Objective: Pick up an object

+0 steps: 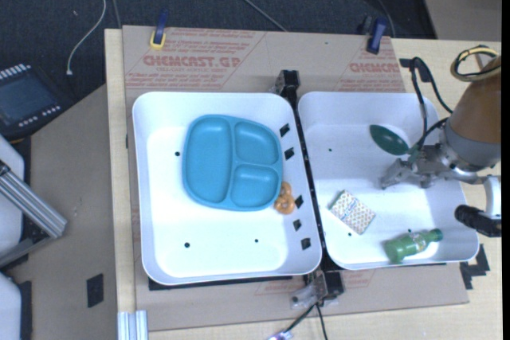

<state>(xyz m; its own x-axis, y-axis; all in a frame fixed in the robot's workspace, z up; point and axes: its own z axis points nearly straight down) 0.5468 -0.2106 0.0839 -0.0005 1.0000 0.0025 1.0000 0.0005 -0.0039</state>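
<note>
We read red "CHEMCAST G.P." print on the brown board (191,60) behind the bins, repeated at its right end.

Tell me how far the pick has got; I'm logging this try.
Nothing looks picked yet. The gripper is low in the right bin, close to the green spoon, with nothing seen between its fingers. The patterned packet and green bottle lie on that bin's floor; the blue plate and small orange thing sit in the left bin. Grasping and lifting remain.
</note>
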